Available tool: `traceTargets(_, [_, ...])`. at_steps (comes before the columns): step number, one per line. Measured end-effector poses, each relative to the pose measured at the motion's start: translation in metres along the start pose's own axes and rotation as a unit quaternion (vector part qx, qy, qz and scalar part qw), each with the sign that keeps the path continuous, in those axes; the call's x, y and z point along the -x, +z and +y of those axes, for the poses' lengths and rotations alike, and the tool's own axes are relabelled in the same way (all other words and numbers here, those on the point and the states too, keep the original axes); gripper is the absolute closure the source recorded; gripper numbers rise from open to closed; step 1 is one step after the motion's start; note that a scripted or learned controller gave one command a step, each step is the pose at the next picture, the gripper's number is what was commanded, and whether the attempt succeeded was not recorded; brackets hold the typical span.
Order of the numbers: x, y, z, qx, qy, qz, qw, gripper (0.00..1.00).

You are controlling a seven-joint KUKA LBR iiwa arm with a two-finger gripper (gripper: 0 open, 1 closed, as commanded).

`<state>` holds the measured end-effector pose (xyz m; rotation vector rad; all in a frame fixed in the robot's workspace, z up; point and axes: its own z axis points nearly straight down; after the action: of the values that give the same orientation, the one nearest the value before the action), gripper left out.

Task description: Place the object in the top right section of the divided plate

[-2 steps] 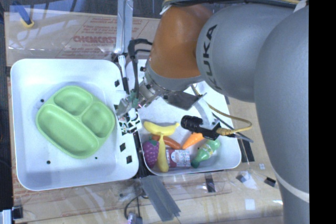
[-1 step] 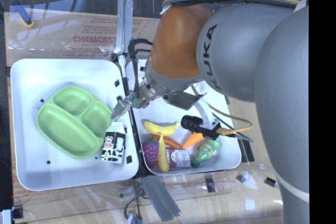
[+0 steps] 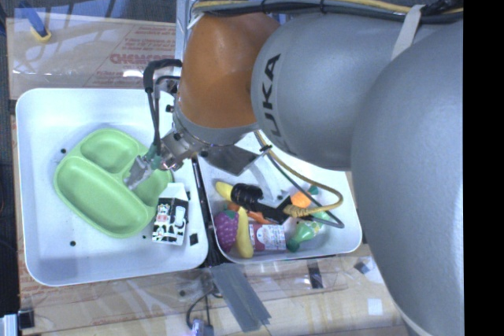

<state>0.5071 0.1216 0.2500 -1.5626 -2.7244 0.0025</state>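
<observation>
Green divided plate (image 3: 98, 189) sits in the left bin (image 3: 47, 256); the hand (image 3: 146, 167) hovers at its three o'clock edge (finger state unclear), card (image 3: 171, 222) beside.

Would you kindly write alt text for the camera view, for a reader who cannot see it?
A grey and orange robot arm reaches from the right, its hand over the right edge of a green divided plate in the left white bin. The right bin holds toy food, including a banana.

Divided plate (image 3: 94, 193) smooth matt green plastic; bins (image 3: 47, 248) glossy white plastic.
</observation>
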Motion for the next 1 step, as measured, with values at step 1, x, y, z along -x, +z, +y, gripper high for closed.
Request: traceTargets(1, [-0.0006,-0.0094,0.0005,-0.001,-0.004,0.0,1.0,1.0])
